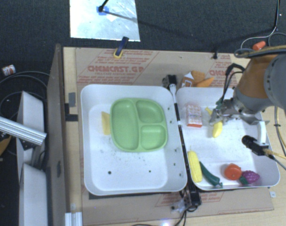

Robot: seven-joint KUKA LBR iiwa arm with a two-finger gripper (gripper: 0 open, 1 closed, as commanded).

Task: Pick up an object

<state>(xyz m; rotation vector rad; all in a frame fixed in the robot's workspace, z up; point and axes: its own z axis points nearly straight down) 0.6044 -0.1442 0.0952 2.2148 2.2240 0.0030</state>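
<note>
My gripper [220, 116] hangs over the back middle of the right bin [270, 173]. A small yellow piece [217, 130] lies right under its tip, touching or nearly touching it; I cannot tell whether it is gripped. To the left lies a pink and white packet [194, 115]. Along the bin's front are a corn cob [194, 165], a green vegetable [209, 174], a red tomato [232, 172] and purple grapes [250, 177].
The left bin [93, 173] holds a green divided plate [137, 125] with a yellow piece [105, 123] at its left side. An orange item [201, 80] lies on the board behind the right bin. The arm's grey body [270, 86] covers the right bin's back right corner.
</note>
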